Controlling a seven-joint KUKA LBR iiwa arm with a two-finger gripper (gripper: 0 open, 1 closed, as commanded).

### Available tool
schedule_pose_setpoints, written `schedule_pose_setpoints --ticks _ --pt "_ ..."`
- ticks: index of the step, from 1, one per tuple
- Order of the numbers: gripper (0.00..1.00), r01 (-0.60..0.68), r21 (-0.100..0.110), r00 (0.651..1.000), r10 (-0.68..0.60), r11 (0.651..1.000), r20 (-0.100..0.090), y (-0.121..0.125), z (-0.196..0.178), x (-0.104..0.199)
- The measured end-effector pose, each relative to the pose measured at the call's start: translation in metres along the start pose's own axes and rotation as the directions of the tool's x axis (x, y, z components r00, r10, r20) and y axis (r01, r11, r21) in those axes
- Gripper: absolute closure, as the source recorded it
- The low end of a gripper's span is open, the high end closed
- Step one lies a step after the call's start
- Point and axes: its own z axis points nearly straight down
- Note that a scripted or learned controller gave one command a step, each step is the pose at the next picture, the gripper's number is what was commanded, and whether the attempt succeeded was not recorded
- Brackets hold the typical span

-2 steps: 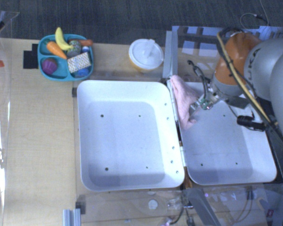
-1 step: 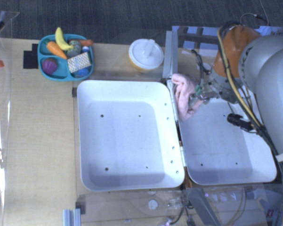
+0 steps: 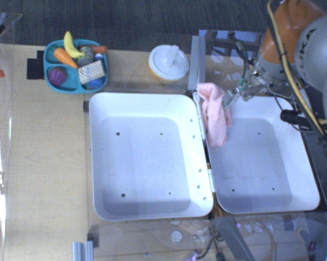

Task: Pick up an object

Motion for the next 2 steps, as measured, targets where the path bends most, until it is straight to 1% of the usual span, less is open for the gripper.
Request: schedule_pose_setpoints --ticks 1,2 --pt "0.0 -0.04 -0.001 0.999 0.04 0.999 0.001 -0.017 0.098 -0.016" --pt "0.0 0.283 -0.004 0.959 -0.283 0.959 0.003 -0.04 0.097 -0.003"
